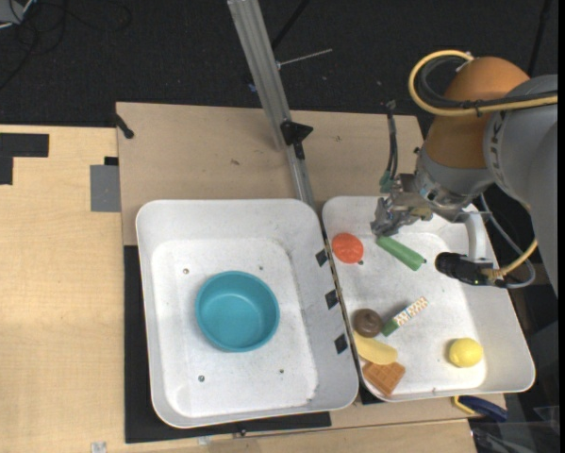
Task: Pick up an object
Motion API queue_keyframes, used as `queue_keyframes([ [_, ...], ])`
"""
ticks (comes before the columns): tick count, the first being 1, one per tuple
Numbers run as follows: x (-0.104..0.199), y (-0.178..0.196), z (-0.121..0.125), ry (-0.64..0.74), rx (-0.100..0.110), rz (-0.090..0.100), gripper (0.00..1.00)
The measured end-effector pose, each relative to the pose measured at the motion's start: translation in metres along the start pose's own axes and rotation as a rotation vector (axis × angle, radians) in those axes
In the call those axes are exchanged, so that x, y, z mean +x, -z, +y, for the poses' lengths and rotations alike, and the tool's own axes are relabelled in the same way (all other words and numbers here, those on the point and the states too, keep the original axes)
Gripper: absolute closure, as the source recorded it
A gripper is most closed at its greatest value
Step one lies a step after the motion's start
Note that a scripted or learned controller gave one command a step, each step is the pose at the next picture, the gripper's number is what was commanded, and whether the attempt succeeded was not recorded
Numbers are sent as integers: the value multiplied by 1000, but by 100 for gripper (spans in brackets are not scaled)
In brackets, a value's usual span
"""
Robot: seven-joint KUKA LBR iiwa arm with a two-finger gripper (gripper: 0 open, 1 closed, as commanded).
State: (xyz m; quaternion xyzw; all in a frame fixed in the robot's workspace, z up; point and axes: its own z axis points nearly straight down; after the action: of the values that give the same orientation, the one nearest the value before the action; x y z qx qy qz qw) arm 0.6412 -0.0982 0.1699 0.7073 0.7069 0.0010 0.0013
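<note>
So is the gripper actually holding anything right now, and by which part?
Cannot tell. The gripper sits at the upper end of the green stick, but no grasp is visible.

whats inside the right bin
In the right bin: an orange disc, green stick, brown round piece, yellow ball, waffle-like wedge. The tool covers the bin's far corner.

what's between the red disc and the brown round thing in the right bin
Nothing: in the camera view, bare white bin floor runs from the red disc down to the brown round piece.
</note>
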Motion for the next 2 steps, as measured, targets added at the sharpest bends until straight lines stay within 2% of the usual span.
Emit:
queue_keyframes([
  [1, -1, 52, 1, 0, 0, 0, 100],
  [2, 47, 64, -13, 3, 2, 1, 100],
])
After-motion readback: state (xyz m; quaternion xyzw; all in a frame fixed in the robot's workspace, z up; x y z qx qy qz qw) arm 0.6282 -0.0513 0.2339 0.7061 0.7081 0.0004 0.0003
